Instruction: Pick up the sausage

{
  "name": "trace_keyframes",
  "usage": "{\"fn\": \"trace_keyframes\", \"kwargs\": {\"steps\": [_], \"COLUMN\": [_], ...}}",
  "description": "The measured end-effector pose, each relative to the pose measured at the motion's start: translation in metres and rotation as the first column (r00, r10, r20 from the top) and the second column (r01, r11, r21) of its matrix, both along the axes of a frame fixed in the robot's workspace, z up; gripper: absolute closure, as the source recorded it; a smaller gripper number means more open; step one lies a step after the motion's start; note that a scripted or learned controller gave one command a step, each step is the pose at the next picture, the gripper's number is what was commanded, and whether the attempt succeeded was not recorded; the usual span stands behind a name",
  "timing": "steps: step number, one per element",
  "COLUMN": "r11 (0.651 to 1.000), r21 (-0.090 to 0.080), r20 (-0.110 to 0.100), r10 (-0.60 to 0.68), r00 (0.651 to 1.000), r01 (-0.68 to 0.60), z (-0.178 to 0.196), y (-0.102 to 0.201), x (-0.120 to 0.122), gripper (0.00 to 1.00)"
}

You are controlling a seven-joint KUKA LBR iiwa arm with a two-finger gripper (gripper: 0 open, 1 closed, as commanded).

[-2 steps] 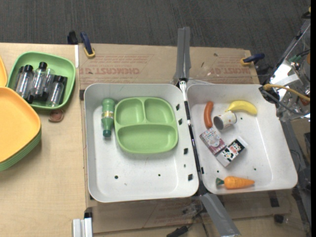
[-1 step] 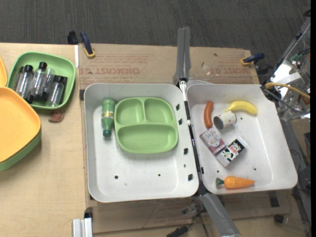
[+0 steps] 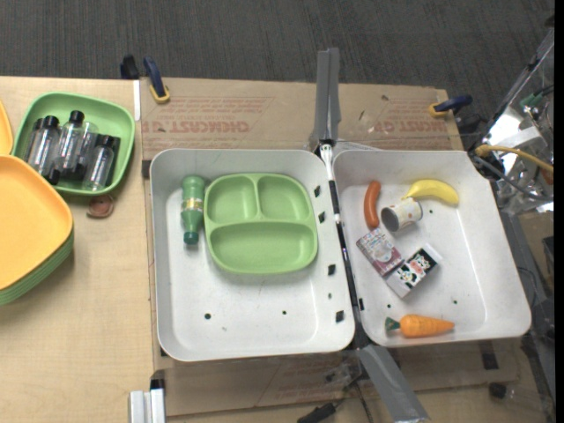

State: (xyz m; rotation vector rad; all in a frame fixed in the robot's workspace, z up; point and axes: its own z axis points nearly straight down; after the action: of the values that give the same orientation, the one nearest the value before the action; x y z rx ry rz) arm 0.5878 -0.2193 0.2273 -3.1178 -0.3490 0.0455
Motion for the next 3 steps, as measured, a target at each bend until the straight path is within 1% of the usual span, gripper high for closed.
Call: {"fn": "trace_keyframes", "kwargs": {"steps": [2,3], "r11": [1.000,1.000], "r21": [0.001,0.002], "r20": [-0.009,0.023], "r10": [0.005,-0.014], "r00": [1.000,1.000], "r01": [-0.005,0.014], "z": [0.014,-0.080], "y": [0.000,0.043], "x": [-0.001,-0.112], "gripper": [1.00,1.00]}}
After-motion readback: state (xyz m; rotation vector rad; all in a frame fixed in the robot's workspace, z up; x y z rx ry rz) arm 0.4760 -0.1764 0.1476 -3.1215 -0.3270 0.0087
